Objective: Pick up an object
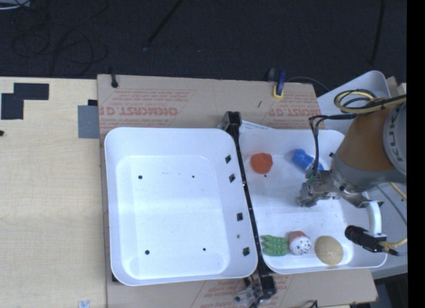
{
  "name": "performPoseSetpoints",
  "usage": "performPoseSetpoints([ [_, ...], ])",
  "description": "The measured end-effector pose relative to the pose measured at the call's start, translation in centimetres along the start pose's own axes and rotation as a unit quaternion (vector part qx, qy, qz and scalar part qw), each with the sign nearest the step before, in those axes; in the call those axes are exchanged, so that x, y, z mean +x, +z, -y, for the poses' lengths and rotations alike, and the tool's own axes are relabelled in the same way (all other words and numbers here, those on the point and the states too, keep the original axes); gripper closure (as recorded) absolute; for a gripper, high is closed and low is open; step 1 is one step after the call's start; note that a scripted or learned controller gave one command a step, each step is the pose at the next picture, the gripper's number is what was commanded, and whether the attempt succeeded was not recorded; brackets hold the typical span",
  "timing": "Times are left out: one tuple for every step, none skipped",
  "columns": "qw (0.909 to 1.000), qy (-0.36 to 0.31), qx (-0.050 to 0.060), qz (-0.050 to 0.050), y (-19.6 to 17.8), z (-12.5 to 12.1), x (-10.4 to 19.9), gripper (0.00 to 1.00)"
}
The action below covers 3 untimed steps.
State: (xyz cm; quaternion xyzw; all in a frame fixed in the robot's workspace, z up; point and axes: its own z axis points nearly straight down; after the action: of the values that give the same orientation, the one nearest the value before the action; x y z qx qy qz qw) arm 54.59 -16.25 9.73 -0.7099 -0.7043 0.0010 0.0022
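Camera view: gripper (309,194) low in right bin (282,190) — nothing seen in its grasp, opening cannot be told. Blue object (302,159) lies just beyond it, toward far wall; orange ball (261,162) further left.

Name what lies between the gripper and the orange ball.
Nothing: in the camera view, bare white bin floor runs from the gripper to the orange ball.

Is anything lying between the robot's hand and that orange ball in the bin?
Nothing visible does. The hand sits low in the right bin, and only bare white floor separates it from the orange ball. The blue object lies off to the side.
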Motion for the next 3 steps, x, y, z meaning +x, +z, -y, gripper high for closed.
performPoseSetpoints([
  [1.0000,0.002,0.001,-0.001,-0.9,0.1,-0.1,1.00],
  [1.0000,0.005,0.002,-0.001,-1.9,0.1,-0.2,1.00],
  [1.0000,0.008,0.003,-0.001,-2.8,0.1,-0.2,1.00],
])
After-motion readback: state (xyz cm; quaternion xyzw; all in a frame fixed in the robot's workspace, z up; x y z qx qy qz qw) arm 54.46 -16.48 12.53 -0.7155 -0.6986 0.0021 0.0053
